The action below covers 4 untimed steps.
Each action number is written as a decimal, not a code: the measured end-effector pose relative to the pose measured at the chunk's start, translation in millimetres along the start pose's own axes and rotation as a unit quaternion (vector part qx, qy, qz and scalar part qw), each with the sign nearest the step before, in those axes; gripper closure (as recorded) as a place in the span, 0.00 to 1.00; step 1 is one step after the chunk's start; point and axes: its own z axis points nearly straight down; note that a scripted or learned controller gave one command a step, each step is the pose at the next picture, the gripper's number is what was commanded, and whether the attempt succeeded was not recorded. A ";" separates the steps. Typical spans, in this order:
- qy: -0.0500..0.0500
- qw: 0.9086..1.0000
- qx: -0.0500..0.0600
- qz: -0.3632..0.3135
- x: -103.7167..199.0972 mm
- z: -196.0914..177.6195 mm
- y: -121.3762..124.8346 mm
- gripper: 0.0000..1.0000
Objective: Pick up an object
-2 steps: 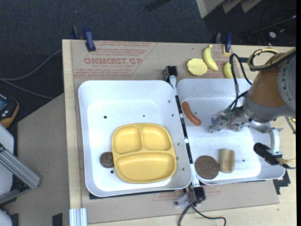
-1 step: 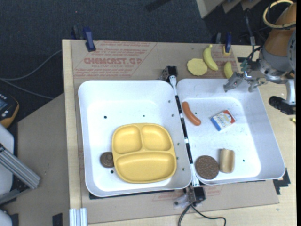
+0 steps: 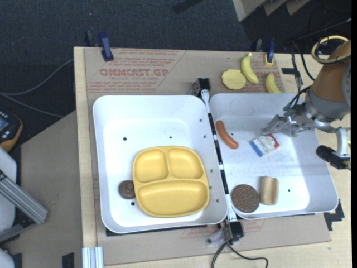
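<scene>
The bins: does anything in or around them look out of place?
A few toy foods lie outside both bins, on the board behind the right bin: two bananas and a yellow chip. In the left bin, a brown cookie sits half tucked under the yellow tray.
</scene>
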 end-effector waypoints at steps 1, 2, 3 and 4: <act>-0.003 1.000 0.000 -0.004 71.4 -0.1 -8.2 0.00; -0.003 1.000 0.001 -0.004 120.4 3.6 32.3 0.00; -0.003 1.000 0.007 0.001 108.1 -12.8 -58.9 0.00; -0.004 1.000 -0.001 -0.003 115.2 4.0 51.0 0.00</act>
